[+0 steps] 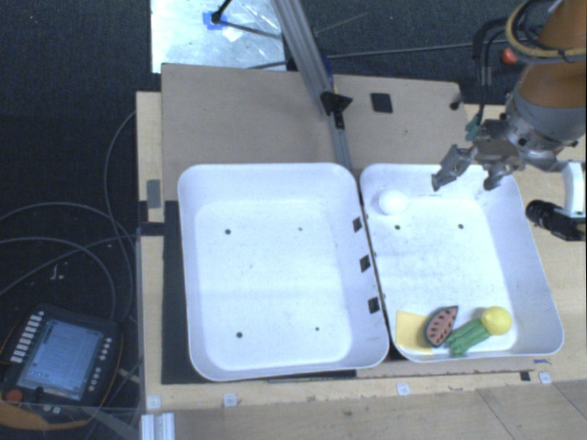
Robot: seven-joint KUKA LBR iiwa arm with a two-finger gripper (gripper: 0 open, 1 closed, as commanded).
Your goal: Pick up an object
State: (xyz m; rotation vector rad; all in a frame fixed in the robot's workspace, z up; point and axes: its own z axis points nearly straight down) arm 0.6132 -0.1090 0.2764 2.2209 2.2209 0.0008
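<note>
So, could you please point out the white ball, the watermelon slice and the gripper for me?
white ball (393, 202): camera view, middle of the ball.
watermelon slice (441, 325): camera view, its red face.
gripper (471, 176): camera view, midway between its open fingertips.

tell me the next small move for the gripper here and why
Probably slide toward the white ball and descend. The gripper hangs open over the right bin's far edge with nothing between its fingers, and that ball is the nearest object.

White ball (393, 202); yellow ball (496, 320)
</note>
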